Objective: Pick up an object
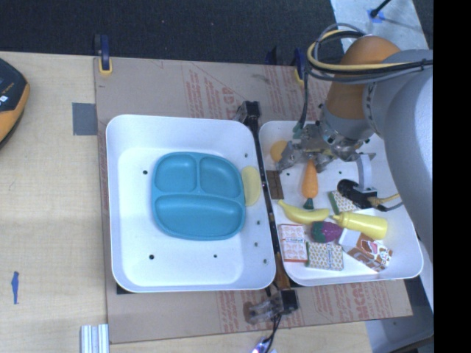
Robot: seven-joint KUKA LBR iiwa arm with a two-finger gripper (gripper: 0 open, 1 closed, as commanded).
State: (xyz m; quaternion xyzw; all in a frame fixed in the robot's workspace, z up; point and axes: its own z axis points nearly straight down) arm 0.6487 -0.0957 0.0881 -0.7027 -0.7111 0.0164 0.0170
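My gripper (pixel 312 159) hangs over the far part of the right bin (pixel 412 259), with the grey arm and its orange band reaching in from the right. An orange carrot (pixel 310 180) with a green end lies directly below the gripper, its top right at the gripper's tip. Whether it is gripped cannot be told. In front of the carrot lie a yellow banana (pixel 303 212), a yellow bottle (pixel 362 223) and a purple piece (pixel 326 232). A small orange-yellow round piece (pixel 277 151) sits at the bin's far left corner.
The left bin (pixel 125 197) holds a blue divided plate (pixel 197 195). A pale yellow piece (pixel 251 184) rests at the rim between the bins. Small printed cartons (pixel 292 242) (pixel 325 256) (pixel 372 254) lie along the right bin's near side. A yellow-black device (pixel 9 98) sits at the bench's far left.
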